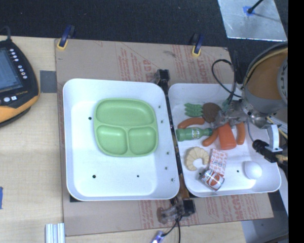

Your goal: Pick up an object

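Observation:
The right bin (273, 184) holds several toy foods. Among them are a green leafy piece (194, 108), a brown round piece (211, 110), an orange sausage (191, 121), a green bottle (192, 133), a carrot (213, 137) and a red-orange block (227, 137). Further forward lie a beige shrimp-like piece (196, 157), a red-and-white packet (217, 162), a crushed silver can (211, 179) and a white egg (253, 170). My gripper (227, 116) sits low over the bin's back right, between the brown piece and the red-orange block. Nothing is visibly held.
The left bin (81, 181) carries a green divided plate (125, 126). A teach pendant (10, 82) lies at the far left of the bench. Black cables (225, 72) loop behind the right bin. The arm's grey body (266, 92) overhangs the bin's right side.

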Controlling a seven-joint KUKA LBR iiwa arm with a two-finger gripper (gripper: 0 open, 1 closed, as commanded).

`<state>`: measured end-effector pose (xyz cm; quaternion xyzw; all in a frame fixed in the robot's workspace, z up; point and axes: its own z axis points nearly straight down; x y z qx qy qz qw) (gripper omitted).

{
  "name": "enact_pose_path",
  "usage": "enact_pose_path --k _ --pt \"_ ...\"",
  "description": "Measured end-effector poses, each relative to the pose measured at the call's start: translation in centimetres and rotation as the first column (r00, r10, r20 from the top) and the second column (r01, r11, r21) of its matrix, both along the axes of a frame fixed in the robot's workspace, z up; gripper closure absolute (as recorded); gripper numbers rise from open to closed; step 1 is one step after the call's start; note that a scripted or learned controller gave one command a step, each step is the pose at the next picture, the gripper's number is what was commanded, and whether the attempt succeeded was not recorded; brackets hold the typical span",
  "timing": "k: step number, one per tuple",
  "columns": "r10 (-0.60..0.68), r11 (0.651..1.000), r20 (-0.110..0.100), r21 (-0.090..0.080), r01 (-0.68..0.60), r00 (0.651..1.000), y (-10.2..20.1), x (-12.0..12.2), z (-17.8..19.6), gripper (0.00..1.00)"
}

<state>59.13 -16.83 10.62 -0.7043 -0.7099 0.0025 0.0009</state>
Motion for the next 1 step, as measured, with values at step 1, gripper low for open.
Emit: enact_pose_path --k 1 --pt "-0.004 1.000 0.003 0.004 0.003 1.000 5.41 6.55 5.54 1.00"
